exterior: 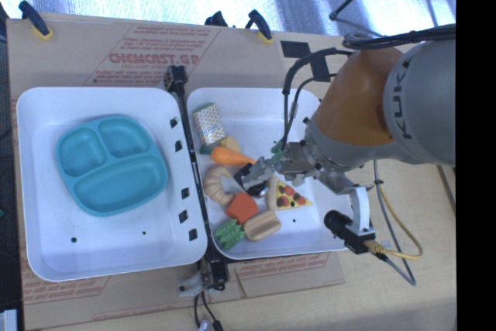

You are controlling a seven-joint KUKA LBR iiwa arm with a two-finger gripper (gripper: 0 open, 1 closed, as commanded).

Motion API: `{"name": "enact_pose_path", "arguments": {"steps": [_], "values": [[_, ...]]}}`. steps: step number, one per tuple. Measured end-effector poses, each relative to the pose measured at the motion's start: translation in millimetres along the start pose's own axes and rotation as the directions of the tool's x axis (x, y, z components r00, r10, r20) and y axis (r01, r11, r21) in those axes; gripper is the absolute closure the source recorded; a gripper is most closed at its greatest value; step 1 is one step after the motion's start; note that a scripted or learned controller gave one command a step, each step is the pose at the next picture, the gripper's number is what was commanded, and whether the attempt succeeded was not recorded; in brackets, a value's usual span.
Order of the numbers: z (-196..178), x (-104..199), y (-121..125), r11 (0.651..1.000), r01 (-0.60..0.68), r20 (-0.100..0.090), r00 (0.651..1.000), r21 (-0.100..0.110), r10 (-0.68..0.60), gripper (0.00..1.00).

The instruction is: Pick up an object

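Below, cardboard-topped bench, two white bins w/ blue tray, fingers over toy food, grip state unclear, blue clamps

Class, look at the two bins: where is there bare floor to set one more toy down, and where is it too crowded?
Free: left bin floor around the blue divided plate, especially the strip below it. Crowded: right bin, where toy foods such as the carrot and pizza slice cluster by the gripper.
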State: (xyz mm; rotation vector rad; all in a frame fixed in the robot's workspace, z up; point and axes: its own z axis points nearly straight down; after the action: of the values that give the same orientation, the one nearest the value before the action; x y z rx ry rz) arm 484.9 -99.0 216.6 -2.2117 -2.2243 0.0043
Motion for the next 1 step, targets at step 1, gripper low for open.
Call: {"name": "enact_pose_path", "arguments": {"steps": [1], "values": [[104.1,-11.6,82.4,0.984,0.176,0.001,0.984,-0.001,-0.176,0.00]]}}
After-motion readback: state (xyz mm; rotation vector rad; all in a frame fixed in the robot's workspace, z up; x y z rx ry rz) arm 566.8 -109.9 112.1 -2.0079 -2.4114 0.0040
